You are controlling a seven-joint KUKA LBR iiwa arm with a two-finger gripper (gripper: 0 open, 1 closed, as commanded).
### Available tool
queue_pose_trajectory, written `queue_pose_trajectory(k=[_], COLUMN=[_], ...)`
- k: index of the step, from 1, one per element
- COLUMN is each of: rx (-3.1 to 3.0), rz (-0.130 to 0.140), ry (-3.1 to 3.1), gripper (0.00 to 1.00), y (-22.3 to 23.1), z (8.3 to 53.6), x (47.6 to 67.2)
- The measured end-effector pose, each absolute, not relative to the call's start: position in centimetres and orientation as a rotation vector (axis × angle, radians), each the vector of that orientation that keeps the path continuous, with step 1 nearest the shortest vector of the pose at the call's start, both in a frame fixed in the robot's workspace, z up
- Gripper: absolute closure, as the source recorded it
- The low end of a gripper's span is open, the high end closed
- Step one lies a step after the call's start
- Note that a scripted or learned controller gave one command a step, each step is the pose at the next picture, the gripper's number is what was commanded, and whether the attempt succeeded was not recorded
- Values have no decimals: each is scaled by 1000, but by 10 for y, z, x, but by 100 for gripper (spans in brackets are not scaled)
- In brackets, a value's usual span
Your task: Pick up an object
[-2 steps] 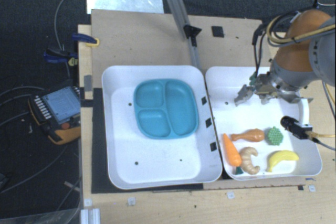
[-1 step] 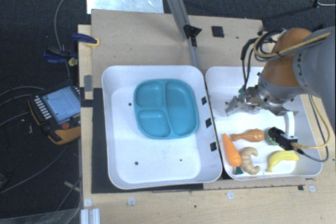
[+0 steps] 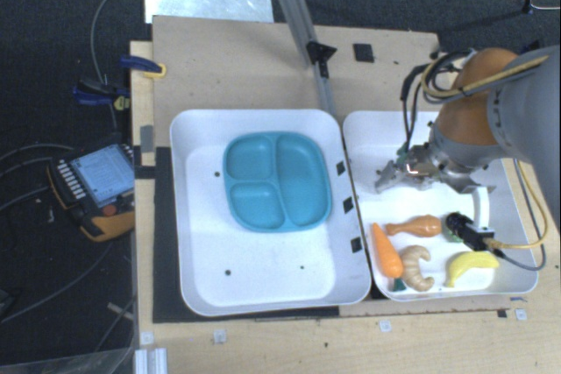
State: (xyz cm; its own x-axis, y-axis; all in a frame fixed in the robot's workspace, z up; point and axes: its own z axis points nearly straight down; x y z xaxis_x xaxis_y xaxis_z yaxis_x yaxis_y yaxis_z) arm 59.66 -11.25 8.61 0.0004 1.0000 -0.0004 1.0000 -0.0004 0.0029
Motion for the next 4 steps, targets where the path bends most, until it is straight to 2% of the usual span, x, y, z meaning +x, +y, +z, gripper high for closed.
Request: queue_pose_trajectory(k=[1,2,3,4], rx=[2217,2220,2211,2210], rz=[9,5,7,7], ry=[2215,2217,2223,2224], gripper=[100,100,100,100], y=[-113,-117,-113,-113], z=[99,158,217,266], x=[599,592,601,603])
